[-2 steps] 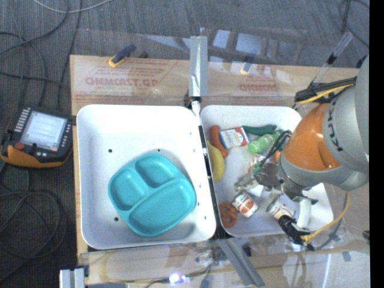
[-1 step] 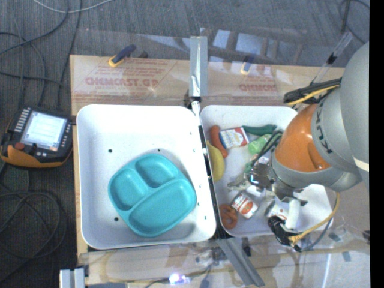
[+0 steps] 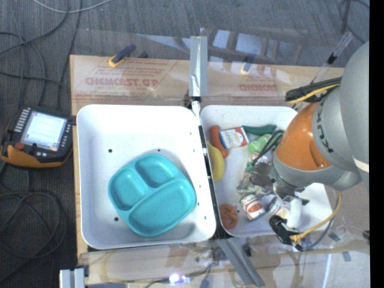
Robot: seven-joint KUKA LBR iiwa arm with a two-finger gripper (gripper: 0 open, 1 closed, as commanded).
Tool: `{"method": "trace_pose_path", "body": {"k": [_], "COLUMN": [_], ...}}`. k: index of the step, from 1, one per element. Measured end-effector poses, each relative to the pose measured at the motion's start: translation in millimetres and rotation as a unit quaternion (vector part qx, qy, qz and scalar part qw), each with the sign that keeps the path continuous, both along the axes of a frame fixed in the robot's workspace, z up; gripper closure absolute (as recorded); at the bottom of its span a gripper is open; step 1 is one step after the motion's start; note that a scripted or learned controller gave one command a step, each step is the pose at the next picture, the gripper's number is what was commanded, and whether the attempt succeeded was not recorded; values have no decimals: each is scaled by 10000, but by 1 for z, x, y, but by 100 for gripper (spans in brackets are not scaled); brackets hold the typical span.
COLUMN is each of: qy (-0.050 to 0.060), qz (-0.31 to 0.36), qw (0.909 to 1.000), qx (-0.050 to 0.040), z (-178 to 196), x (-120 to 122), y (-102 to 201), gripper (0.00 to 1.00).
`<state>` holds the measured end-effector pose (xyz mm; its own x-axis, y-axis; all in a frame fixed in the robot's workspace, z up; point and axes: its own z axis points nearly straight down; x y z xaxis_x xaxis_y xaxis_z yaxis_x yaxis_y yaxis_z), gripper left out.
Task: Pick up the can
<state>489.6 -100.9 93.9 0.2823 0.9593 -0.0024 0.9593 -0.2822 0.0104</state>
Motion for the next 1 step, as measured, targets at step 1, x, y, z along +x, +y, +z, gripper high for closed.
{"method": "trace_pose_path", "body": {"k": [1], "qy": [58], "qz": [-2155], "qw": [9765], "qx": [11], "z": [129], "x": [-6], "y": [51], "gripper": [100]}}
